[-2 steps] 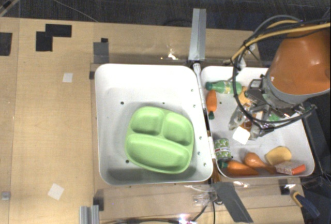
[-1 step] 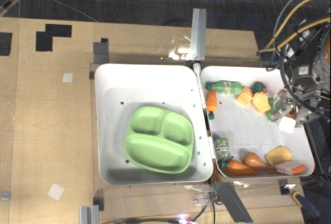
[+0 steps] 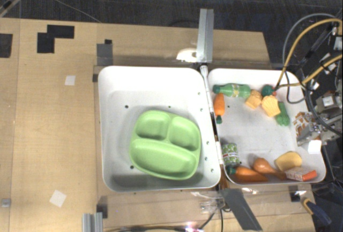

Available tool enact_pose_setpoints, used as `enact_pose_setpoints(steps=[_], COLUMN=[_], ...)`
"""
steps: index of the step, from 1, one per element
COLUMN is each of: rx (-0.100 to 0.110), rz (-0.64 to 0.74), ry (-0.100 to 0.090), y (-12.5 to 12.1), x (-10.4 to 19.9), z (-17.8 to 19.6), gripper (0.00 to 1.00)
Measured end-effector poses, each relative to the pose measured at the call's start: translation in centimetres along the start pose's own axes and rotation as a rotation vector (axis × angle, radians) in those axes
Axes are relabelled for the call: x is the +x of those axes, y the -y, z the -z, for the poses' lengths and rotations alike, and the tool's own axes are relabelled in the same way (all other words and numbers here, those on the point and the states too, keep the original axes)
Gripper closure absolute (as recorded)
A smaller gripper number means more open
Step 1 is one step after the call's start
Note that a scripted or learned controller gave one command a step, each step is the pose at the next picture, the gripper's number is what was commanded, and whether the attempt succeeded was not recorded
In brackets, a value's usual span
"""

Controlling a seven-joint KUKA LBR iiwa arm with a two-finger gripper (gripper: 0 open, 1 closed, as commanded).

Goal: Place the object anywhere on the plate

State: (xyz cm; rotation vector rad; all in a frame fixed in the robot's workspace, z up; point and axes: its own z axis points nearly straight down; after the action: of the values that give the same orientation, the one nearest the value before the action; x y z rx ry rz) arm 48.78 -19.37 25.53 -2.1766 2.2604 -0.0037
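Observation:
A light green divided plate (image 3: pixel 165 143) with three compartments lies in the left white bin (image 3: pixel 115 118), and nothing rests on it. Several toy foods lie in the right white bin (image 3: pixel 262 134): a green bottle (image 3: pixel 231 89), a small carrot (image 3: pixel 218 103), yellow corn pieces (image 3: pixel 270 105), a green can (image 3: pixel 230 153), a long carrot (image 3: pixel 249 174), a brownish pear-shaped piece (image 3: pixel 262 165) and a yellow lump (image 3: pixel 288 161). My gripper (image 3: pixel 308 128) sits at the right bin's right rim, partly out of frame, apart from the objects and far from the plate.
A grey metal post (image 3: pixel 205 32) stands behind the joint between the bins. Yellow and black cables (image 3: pixel 300 49) loop above the right bin's far right corner. Wooden bench (image 3: pixel 48 134) surrounds the bins on the left.

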Motion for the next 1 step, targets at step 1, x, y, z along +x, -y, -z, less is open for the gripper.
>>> enact_pose_setpoints(steps=[1], rx=[-0.006], rz=[-0.028], ry=[0.006], y=[-0.36], x=[-6.17], z=[-11.78], gripper=[1.00])
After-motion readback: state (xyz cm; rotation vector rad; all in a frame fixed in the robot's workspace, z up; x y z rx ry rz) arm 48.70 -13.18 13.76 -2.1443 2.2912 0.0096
